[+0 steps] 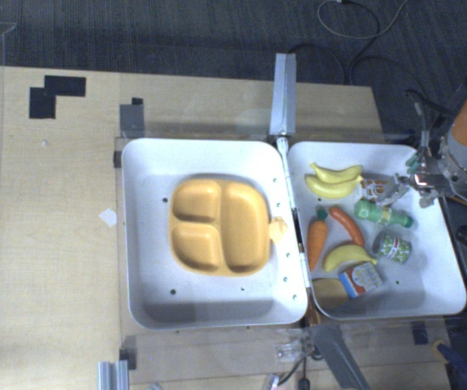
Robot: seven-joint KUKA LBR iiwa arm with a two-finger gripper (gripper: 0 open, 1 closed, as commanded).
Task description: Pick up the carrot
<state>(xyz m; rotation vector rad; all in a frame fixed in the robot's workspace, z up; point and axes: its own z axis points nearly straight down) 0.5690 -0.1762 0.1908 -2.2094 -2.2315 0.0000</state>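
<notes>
Pale wood covers the table, and two shallow white bins sit on it side by side with dark carpet and loose cable behind. In the left bin lies a yellow divided plate. Everything else is crowded into the right bin: two bananas near the back, a green bottle, a small can, a red pepper-like piece and a yellow piece with a little carton in front.

The carrot lies flat close to that bin's left wall, leafy green end toward the back, tip toward the front, with the red piece just beside it on its right.

The hand hovers over the back right part of the same bin, above the bottle and well apart from the carrot; whether it is open or closed I cannot tell from this angle.

The carrot looks like a light, hard toy with a smooth, tapering skin, so it would likely slip if pinched near the tip. A grip across the thick upper half, jaws closing from left and right, seems safest, though the bin wall and the red piece leave little room on either side.
</notes>
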